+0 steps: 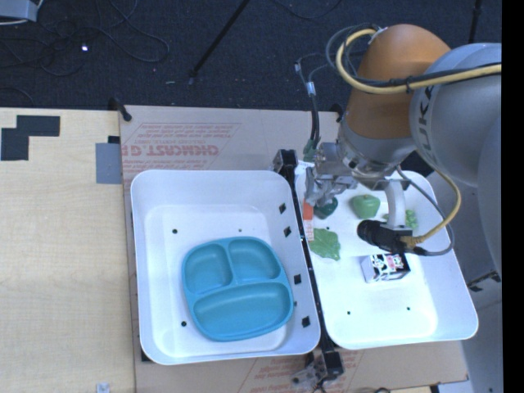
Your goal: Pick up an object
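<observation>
Two shallow white bins (155, 211) sit on the table. Whether the end effector (321, 196) is wide or narrow I cannot tell. Crowded beside the flat green leaf-shaped piece (326, 244) and bin wall, it could snag.

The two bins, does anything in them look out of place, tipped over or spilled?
Nothing looks spilled or damaged. The blue divided plate lies flat in the left bin, turned a little askew to its walls. In the right bin, the small black-and-white carton sits tilted, near green items below the claw.
</observation>
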You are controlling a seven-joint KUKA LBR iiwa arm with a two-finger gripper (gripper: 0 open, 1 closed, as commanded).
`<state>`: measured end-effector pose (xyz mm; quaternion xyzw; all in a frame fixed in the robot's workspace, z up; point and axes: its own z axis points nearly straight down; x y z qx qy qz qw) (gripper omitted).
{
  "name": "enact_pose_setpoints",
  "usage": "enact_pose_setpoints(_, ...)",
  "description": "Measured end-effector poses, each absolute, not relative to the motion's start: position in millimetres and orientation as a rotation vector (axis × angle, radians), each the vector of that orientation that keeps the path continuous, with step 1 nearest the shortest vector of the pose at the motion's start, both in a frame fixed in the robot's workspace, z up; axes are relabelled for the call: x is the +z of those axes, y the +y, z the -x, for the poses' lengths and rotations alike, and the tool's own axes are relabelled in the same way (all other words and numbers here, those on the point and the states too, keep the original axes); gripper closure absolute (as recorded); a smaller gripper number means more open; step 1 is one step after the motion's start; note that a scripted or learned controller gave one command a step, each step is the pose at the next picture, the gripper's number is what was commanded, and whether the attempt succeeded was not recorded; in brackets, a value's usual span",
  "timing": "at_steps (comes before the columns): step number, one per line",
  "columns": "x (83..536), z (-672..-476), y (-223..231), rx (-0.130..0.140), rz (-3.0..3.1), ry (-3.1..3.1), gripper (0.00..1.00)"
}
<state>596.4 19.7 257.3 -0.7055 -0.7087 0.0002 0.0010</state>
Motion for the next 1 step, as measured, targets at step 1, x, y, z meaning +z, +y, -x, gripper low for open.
enact_pose_setpoints(1, 237.8, -610.5, 67.0, 0.003, 2.215, -2.224, 1.00)
